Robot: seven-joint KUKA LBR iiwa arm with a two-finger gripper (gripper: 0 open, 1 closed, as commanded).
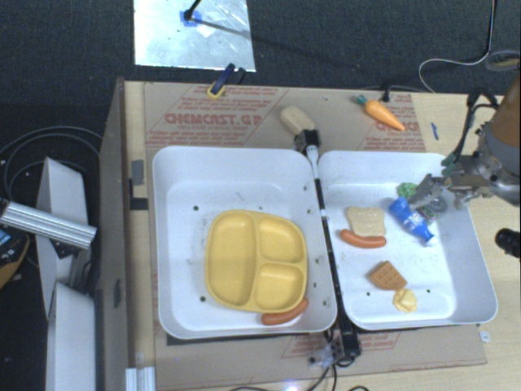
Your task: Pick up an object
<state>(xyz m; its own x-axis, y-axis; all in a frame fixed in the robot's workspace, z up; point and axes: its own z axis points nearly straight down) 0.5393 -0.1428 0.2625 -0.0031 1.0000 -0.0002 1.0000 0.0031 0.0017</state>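
Camera view looks down at a slant on a tabletop (244, 108) covered with brown cardboard printed in red letters, set on dark carpet. At the far left lie black cables (32, 157), a white box (61, 190) and a ribbed metal bar (49, 224). Beyond the tabletop a shiny sheet (163, 31) rests on the carpet with a small blue piece on it. On the cardboard behind the bins sit a blue and yellow clip (224, 80), a tan wooden piece (297, 120) and a toy carrot (380, 112).

The left bin (179, 186) holds a yellow divided plate (256, 259), with a toy sausage (285, 314) touching its near edge. The right bin (464, 275) holds a slice of toy bread (365, 220) with a second sausage (362, 239) just in front of it, a brown waffle-like piece (387, 275), and a small yellow piece (404, 300) just beside that. Further right lie a green toy (406, 191) and a blue packet (410, 219), nearly touching each other.

The grey arm (496, 149) comes in from the right edge, its orange band partly visible, with a cable looping above it. The gripper (427, 195) is low over the right bin's far right part, pointing left, just beside the green toy and above the blue packet. Its fingers look slightly apart, with nothing visibly between them.
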